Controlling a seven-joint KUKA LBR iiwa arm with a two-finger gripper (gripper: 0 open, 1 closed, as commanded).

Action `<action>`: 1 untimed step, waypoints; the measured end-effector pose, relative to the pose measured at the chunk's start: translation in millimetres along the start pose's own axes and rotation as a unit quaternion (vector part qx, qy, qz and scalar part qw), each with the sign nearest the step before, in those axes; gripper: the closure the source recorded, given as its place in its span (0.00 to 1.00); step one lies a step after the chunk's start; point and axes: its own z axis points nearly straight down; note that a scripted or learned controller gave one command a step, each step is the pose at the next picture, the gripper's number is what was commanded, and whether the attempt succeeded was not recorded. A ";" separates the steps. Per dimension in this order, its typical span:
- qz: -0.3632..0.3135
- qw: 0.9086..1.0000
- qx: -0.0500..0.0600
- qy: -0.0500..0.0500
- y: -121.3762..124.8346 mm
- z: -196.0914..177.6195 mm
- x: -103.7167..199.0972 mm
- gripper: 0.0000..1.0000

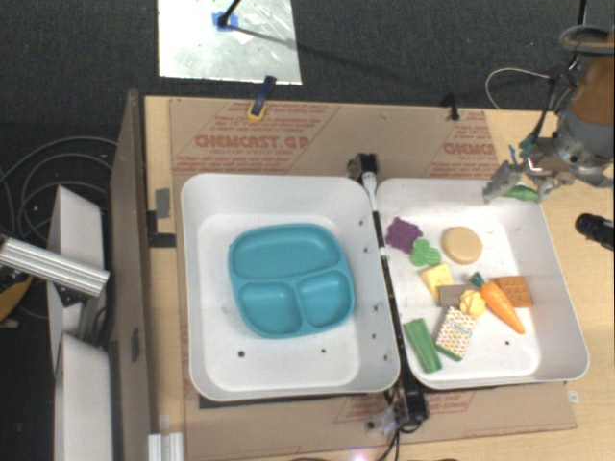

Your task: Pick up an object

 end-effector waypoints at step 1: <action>0.001 1.000 0.004 0.002 -76.7 5.5 55.6 0.00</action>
